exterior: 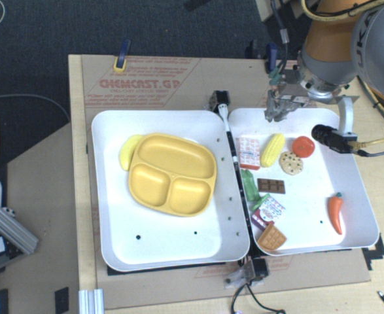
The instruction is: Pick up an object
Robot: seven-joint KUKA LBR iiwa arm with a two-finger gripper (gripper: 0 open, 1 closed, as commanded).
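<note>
A yellow toy corn cob [272,149] lies in the right white bin [358,195], between a red-and-white packet [248,152] and a round speckled cookie [291,163]. The gripper [278,112] hangs over the bin's far edge; whether it is parted, I cannot tell.

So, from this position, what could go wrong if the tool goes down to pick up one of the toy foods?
1. The tool hangs above the far rim of the right white bin, so a straight descent may hit the rim or bare floor.
2. The yellow toy corn cob, the round red toy tomato and the speckled round cookie lie close together; a grasp may catch or push a neighbour.
3. The flat brown chocolate bar lies low, so it may slip.
</note>
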